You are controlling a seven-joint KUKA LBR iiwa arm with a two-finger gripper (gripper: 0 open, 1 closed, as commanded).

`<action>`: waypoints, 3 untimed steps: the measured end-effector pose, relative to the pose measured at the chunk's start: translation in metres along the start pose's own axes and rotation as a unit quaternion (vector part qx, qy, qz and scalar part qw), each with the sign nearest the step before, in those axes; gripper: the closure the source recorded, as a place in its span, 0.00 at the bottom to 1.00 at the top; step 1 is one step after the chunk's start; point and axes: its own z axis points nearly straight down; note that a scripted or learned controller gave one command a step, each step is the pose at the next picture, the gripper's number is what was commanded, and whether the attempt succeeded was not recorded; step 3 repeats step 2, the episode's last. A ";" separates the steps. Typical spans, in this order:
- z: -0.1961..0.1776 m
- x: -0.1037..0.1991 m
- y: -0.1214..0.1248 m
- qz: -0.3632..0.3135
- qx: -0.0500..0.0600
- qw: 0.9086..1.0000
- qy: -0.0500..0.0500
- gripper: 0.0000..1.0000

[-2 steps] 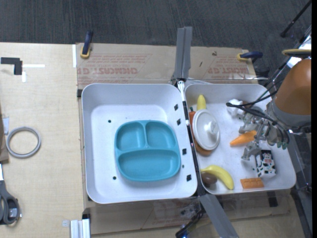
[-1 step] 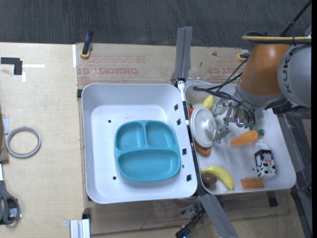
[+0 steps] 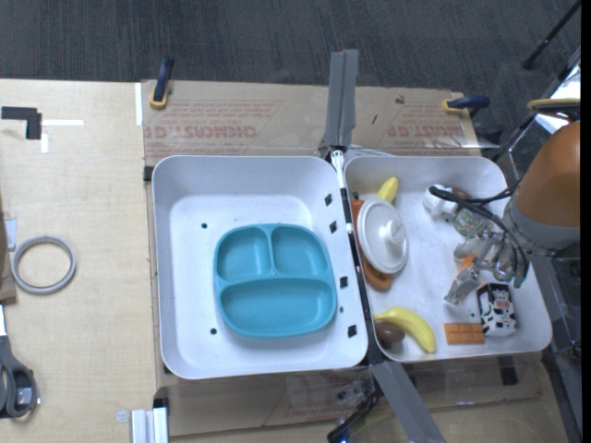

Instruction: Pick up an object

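A roll of tape (image 3: 42,264) is lying on the bench well to the left of the white lid, and a blue divided plate (image 3: 274,281) is sitting in the middle of the left bin (image 3: 175,247), just left of that lid across the divider. The white lid (image 3: 383,236) is resting at the left side of the right bin (image 3: 434,344), with a banana (image 3: 413,327) lying below it and an orange block (image 3: 464,333) sitting right of the banana. Right of the lid, the gripper (image 3: 466,280) is hanging low over the bin floor beside a black-and-white patterned thing (image 3: 496,308), with its fingers standing slightly apart and nothing showing between them.
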 end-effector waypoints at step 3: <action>-0.126 0.027 0.047 0.071 0.000 0.997 -0.001 1.00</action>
